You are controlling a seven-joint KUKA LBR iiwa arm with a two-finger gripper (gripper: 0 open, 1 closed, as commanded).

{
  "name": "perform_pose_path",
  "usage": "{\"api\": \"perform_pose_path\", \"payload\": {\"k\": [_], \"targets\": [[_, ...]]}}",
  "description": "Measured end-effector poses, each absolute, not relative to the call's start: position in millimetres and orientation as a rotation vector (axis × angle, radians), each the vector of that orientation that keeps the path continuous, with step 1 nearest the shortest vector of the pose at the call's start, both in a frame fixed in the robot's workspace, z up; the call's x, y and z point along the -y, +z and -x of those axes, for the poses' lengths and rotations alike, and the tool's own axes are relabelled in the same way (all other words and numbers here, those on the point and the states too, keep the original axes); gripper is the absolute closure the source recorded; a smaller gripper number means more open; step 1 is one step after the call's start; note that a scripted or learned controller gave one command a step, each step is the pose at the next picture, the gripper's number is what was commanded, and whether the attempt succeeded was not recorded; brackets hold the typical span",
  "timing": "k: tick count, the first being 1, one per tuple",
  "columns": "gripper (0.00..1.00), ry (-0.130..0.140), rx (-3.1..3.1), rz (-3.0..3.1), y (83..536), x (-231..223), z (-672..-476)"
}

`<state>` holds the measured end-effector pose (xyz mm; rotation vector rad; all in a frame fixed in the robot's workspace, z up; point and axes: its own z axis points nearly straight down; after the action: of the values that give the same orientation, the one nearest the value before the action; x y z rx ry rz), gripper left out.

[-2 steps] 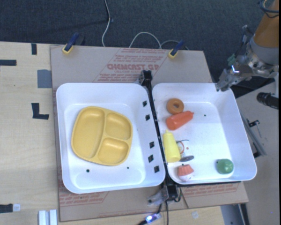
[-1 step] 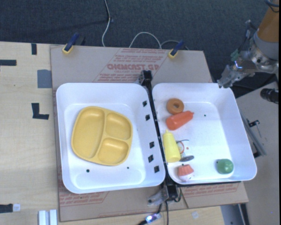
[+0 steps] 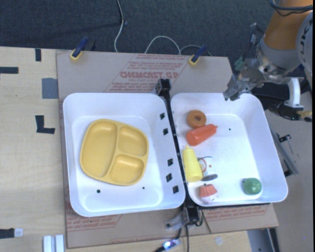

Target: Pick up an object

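1. Orange marked the nearest candidates: a ring-shaped doughnut toy [image 3: 196, 118] and a carrot-like piece [image 3: 201, 134] lay in the right bin [image 3: 262, 140], down and to the left of the gripper [image 3: 234, 92] in the camera view, the doughnut being the closer of the two.
2. The gripper hung at the bin's far rim, near its upper right corner, apart from every object; nothing was seen between its fingertips.
3. Whether it was spread or closed could not be told, since it appeared as one dark, narrow shape against the cardboard and the rim.
4. The carrot-like piece lay with its long axis slanting, its right end higher in the view than its left, just below the doughnut and close to touching it.
5. Farther from the gripper, along the divider, a yellow bottle-like object [image 3: 191, 164] lay with its long axis running roughly away from the camera; a small red-and-white item [image 3: 208, 191] sat beyond it at the near rim.
6. A green ball-like piece [image 3: 251, 186] rested almost straight below the gripper in the view, near the bin's near right corner, well apart from the others.
7. My judgement: the coming move called for travel inward and down toward the orange pair, with the doughnut the shortest reach.
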<state>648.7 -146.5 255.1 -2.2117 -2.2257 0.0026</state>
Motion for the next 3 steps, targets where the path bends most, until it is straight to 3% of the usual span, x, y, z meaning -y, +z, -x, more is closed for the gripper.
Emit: {"api": "perform_pose_path", "payload": {"k": [3], "targets": [[1.0, 0.006, 2.224, 2.214, 230.4, -5.8, -651.2]]}}
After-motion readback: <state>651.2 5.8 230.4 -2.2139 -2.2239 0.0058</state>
